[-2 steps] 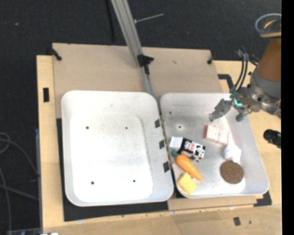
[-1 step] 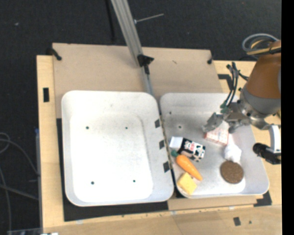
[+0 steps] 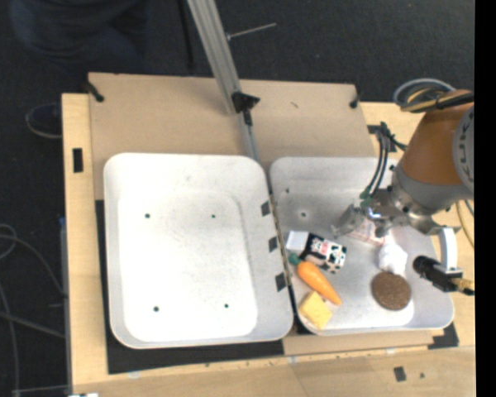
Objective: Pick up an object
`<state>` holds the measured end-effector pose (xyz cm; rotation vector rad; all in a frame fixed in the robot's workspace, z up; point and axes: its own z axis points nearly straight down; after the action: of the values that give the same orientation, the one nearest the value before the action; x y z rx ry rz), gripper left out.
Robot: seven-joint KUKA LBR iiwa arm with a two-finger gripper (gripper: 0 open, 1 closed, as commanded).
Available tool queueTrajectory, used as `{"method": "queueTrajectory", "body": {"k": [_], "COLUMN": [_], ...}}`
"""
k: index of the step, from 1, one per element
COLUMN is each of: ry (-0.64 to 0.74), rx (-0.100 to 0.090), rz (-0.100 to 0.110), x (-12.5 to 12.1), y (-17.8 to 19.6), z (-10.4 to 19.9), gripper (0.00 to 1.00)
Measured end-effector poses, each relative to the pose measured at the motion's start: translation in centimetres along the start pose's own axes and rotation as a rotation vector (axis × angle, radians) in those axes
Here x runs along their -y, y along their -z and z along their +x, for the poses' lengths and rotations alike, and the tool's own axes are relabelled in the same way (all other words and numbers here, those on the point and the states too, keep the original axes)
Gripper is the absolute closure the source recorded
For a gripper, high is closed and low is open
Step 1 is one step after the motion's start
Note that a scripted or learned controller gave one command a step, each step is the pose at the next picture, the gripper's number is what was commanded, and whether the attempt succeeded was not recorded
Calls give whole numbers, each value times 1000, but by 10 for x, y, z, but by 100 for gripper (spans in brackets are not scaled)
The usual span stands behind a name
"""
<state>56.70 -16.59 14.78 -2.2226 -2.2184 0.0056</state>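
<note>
Fingers low inside the right bin, near its middle; open or closed impossible to tell from above. Nothing seen gripped.

Around everything, dark carpeted floor, with loose cables trailing at the left edge. On it, a pale wooden bench, topped by a tan board at the back. Side by side on the bench, the left bin with bare white bottom and a few dark dots, and the right bin touching it. Reaching in from the right, the grey arm with its orange band. Slanting down from the top, a grey metal pole ending between the bins.

Clustered in the near part of the right bin:
- brown round disc, near the front right corner
- orange carrot, lying slantwise
- yellow block, just beside the carrot's tip, at the front wall
- black-and-white box, just behind the carrot
- white lump, just behind the disc
</note>
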Motion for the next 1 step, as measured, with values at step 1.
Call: {"method": "queueTrajectory", "body": {"k": [1], "ry": [-1], "rx": [7], "rz": [-10], "x": [-2], "y": [-45], "z": [-4], "gripper": [0]}}
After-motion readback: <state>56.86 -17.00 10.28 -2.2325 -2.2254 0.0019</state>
